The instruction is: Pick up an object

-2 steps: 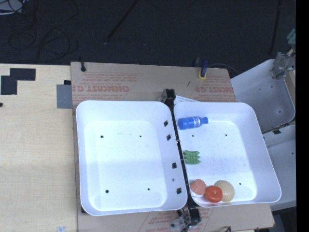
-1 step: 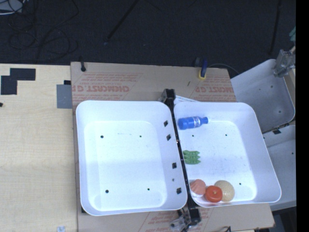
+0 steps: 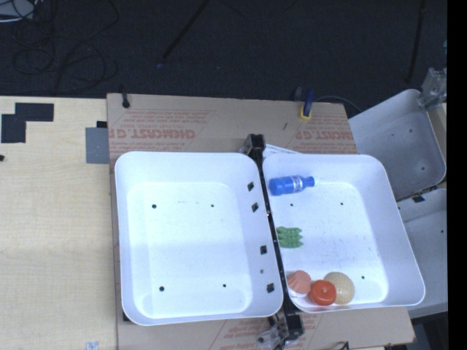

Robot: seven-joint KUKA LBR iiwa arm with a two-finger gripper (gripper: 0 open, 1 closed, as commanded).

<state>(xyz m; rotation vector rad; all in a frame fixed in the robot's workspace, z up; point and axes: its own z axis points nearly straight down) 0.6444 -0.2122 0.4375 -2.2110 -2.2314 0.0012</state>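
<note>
Count, top-down view. White bins: two, side by side on the desk (image 3: 58, 232), the left bin (image 3: 131, 195) and the right bin (image 3: 394, 217). Blue bottle (image 3: 291, 184): one, lying on its side. Green bean pod cluster (image 3: 289, 237): one (individual pods too small to count). Round items at the right bin's near edge: three, namely one pink piece (image 3: 298, 281), one red tomato (image 3: 322, 292), one tan ball (image 3: 341, 285).
</note>
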